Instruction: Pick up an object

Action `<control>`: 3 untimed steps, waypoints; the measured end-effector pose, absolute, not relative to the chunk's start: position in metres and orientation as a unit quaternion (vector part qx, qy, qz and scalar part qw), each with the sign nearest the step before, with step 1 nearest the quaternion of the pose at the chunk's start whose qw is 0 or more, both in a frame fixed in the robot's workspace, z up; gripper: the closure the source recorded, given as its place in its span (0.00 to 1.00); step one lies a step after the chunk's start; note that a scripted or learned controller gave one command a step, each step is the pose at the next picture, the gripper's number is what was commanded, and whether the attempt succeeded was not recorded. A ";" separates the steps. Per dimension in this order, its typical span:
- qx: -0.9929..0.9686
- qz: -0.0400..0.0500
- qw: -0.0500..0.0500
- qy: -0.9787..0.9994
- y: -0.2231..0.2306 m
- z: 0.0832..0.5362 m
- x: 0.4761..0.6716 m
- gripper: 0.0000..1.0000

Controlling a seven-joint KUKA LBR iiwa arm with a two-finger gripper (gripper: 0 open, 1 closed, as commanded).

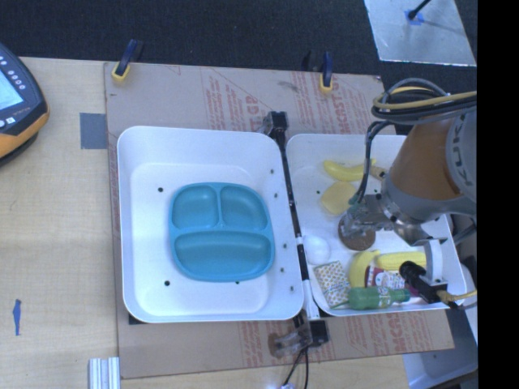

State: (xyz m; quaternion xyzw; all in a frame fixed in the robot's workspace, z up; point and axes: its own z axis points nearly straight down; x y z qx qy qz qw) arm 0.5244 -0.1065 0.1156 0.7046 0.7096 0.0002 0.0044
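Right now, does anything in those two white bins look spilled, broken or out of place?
Nothing looks spilled or broken. The blue divided plate lies flat in the left bin. The right bin holds a loose jumble, with the gripper above it.

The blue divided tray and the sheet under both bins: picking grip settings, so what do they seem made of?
The blue divided tray looks like moulded plastic, smooth and matte, with rounded compartments. The brown sheet under the bins looks like cardboard: dull, with red printing.

The arm [430,168] hides the tool's fingers and part of the right bin [304,217]
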 end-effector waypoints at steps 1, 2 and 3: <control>0.704 0.000 0.004 0.710 -0.106 0.115 0.524 0.00; 0.705 0.000 0.001 0.709 -0.109 0.093 0.567 0.00; 0.704 0.001 0.002 0.710 -0.124 0.093 0.647 0.00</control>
